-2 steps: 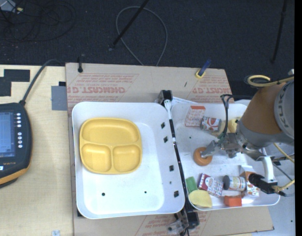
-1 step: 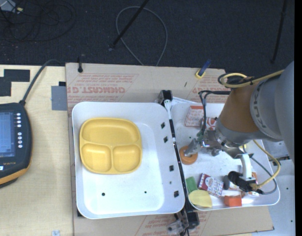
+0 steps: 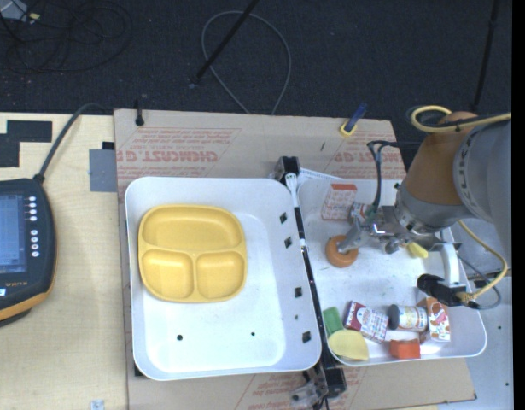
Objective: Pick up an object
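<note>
While the arm (image 3: 454, 182) reaches in from the right, the scene is laid out thus:
Right bin (image 3: 467, 336): the loose things are kept here, so a pick is judged to be meant from it.
Orange disc (image 3: 340, 252): found near this bin's left wall, just beside the gripper (image 3: 362, 227); judged the likely target.
Near-edge clutter: a red packet (image 3: 365, 319), a small jar (image 3: 409, 318) and a yellow piece (image 3: 348, 345) are crowded together.
Left bin (image 3: 151, 348): a yellow tray (image 3: 193, 253) is held in it, well apart from the arm.
Arm pose: the wrist is bent down and leftward over the right bin.
Gripper state: its opening cannot be told, and nothing is seen to be held.
</note>
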`<state>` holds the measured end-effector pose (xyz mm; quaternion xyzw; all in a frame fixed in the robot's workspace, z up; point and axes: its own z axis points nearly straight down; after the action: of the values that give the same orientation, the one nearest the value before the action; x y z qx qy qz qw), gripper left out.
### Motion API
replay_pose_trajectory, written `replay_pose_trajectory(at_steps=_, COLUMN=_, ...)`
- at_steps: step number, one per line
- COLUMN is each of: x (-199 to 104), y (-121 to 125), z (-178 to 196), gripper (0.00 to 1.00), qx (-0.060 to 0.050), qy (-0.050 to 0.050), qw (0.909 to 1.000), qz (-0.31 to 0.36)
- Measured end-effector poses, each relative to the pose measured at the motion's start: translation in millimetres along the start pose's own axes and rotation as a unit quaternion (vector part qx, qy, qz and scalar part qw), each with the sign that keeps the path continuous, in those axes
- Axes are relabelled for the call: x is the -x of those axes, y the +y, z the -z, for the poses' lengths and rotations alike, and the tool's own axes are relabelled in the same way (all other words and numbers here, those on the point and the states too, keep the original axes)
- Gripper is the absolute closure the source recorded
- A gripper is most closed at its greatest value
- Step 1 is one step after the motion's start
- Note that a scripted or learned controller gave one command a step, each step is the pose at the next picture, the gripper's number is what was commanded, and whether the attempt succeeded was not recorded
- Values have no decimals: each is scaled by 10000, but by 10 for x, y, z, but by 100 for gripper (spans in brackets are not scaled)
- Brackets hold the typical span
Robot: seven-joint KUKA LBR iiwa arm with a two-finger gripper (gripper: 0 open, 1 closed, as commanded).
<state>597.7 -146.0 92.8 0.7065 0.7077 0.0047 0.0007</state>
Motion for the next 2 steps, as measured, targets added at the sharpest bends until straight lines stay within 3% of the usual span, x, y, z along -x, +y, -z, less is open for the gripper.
replay_pose_trajectory(at_steps=1, x=-432, y=-642, z=10, gripper=0, qx=59, qy=-44, qw=10000, qz=-36)
replay_pose_trajectory(at_steps=2, x=37, y=-81, z=-2, gripper=0, qx=-4, qy=-2, qw=10000, qz=11)
